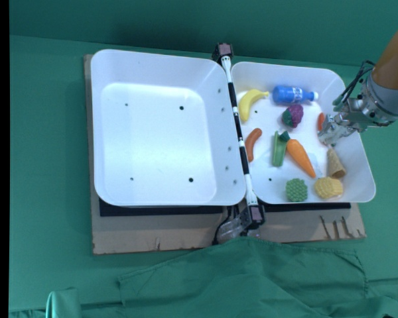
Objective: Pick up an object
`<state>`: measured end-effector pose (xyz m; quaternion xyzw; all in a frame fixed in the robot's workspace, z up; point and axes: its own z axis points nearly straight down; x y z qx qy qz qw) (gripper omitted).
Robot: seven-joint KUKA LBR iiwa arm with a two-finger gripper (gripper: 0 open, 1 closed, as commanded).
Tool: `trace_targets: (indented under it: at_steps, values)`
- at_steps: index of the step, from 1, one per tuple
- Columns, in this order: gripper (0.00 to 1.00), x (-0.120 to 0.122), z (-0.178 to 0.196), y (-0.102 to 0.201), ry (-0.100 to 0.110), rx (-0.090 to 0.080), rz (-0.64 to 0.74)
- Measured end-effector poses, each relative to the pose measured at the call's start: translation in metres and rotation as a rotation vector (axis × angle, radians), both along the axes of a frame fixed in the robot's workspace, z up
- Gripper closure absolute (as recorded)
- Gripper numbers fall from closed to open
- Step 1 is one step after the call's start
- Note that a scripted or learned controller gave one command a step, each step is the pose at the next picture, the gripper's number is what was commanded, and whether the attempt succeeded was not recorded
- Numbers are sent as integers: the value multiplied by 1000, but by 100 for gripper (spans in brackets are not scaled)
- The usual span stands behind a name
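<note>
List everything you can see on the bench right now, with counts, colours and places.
Shallow white plastic bins: 2, white, side by side.
Curved yellow toy banana: 1, yellow, right bin's upper left.
Blue plastic bottle: 1, blue, white cap, right bin's top.
Purple toy grape bunch: 1, purple, below the bottle.
Orange-red toy sausage: 1, right bin's left side.
Green toy pod: 1, green, middle.
Orange toy carrot: 1, orange, beside the pod.
Round green knobbly toy: 1, bottom.
Yellow toy corn: 1, bottom right.
Tan toy cone: 1, right side.
Gripper: 1, grey, over right bin's right side.
</note>
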<state>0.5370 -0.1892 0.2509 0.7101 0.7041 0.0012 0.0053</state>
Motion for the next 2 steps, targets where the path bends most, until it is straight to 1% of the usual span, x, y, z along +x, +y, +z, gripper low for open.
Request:
trace_targets:
  at_steps: [2]
  values:
    - [100, 2, 24, -2, -12, -6, -7]
